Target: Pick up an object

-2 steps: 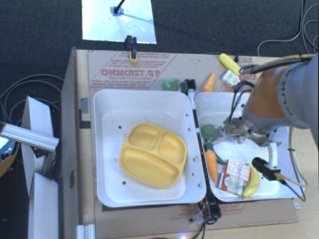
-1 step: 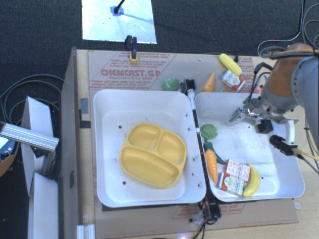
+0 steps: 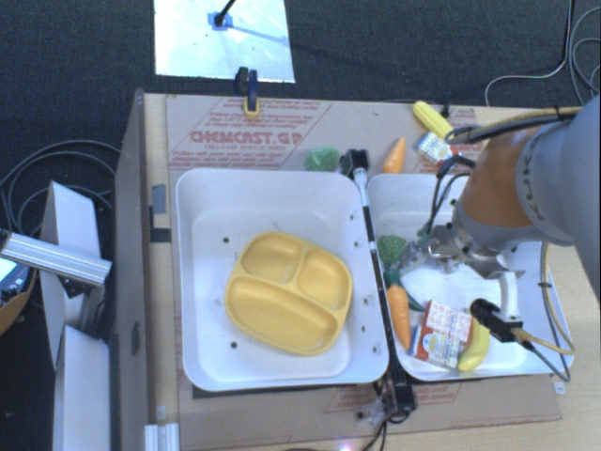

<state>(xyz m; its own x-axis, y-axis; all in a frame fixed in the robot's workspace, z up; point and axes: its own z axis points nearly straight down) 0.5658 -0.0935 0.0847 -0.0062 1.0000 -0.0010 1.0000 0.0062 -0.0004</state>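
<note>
Several objects are lying in the right bin [image 3: 413,195] under my claw [image 3: 434,249], so I am judging that I should be coming straight down on one alone, not between neighbours. Whether my claw is apart or together I cannot tell; the carrot [image 3: 399,314] is lying just below-left of it, the green piece [image 3: 392,249] just beside it.

Red print "CHEMCAST GP" on the cardboard sheet [image 3: 246,132]; smaller lines unreadable.

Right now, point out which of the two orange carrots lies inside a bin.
The orange carrot lying along the left wall of the right white bin. The other carrot rests outside, on the cardboard behind the bins.
</note>
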